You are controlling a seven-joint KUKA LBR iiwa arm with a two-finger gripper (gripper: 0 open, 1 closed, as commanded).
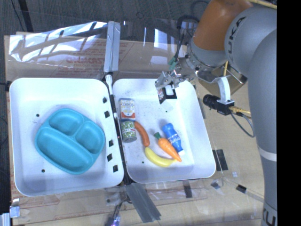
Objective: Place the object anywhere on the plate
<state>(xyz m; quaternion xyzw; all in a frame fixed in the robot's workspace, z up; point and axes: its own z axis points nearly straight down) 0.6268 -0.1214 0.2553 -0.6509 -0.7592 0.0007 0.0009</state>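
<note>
**Hand hovering over the right bin's far corner**

While the blue plate [70,139] is sitting in the left bin [28,182], the hand [165,89] is hanging over the right bin [203,166], holding nothing; its finger gap is too small to judge. Two cans [127,119], a sausage [142,133], banana [157,158], carrot [167,147] and blue bottle [172,136] are lying below it.

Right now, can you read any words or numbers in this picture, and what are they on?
"KUKA", partly cut off, on the grey robot arm.
Label on the red and white can: too blurred to read.
Label on the green can: too blurred to read.
Label on the blue bottle: too small to read.
Faint red print on the cardboard behind the bins: unreadable.
</note>
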